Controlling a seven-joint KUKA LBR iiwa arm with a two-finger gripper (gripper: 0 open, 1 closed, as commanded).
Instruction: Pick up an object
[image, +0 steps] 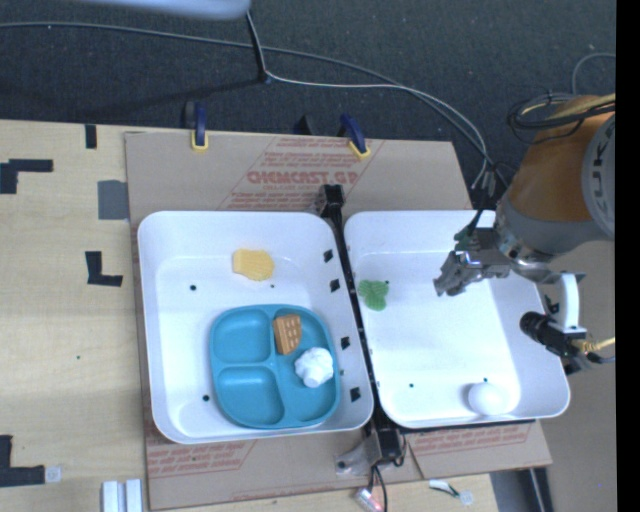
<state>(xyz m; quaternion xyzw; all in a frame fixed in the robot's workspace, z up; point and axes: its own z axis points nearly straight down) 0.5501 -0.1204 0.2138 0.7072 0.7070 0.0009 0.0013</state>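
Fingers hard to resolve; cannot tell whether they are open or closed, and nothing is seen between them. Gripper (455, 280) hangs over right bin (430, 400), upper right part. Green object (374, 293) lies left of it, near the divider. White ball (489, 397) at near right corner. Left bin (160, 300): yellow piece (253, 264), blue divided tray (235, 390) bearing waffle-like brown piece (287, 332) and white lump (314, 367).

**Colours and patterns on the bench**

Two bins (160, 300), plain white. Divided tray (240, 385), solid turquoise blue. Waffle piece (287, 333), tan with a grid pattern. Lump (253, 264), yellow-orange. Crumpled item (314, 367), white. Small leafy piece (374, 294), green. Ball (490, 398), white. Cardboard base (290, 175), brown with red lettering. Clamps (354, 137), blue and yellow.
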